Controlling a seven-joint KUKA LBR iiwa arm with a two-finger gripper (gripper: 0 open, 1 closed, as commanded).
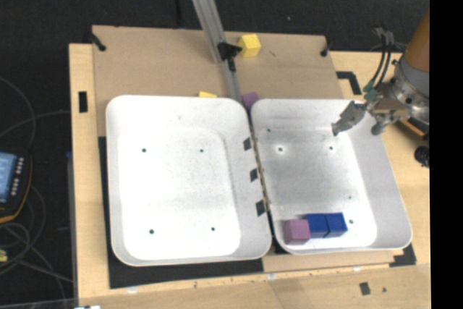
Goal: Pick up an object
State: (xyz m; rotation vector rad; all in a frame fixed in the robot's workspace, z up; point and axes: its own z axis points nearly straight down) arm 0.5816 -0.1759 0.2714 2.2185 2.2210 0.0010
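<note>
- Left bin (pixel 173 177) holds no blocks.
- Purple block (pixel 296 230) and blue block (pixel 325 223) touch at the right bin's (pixel 365 170) near edge, likely the pick targets.
- Gripper (pixel 359 119) hovers over that bin's far corner, fingers apart, holding nothing, well away from the blocks.
- Yellow block (pixel 250 45) lies outside on the bench.

Purple block (pixel 296 230) touching blue block (pixel 325 224); both lie at the right bin's (pixel 376 177) near edge.

Tan bench (pixel 87 278) with two white bins (pixel 177 177) side by side, yellow block (pixel 250 45) behind.
</note>
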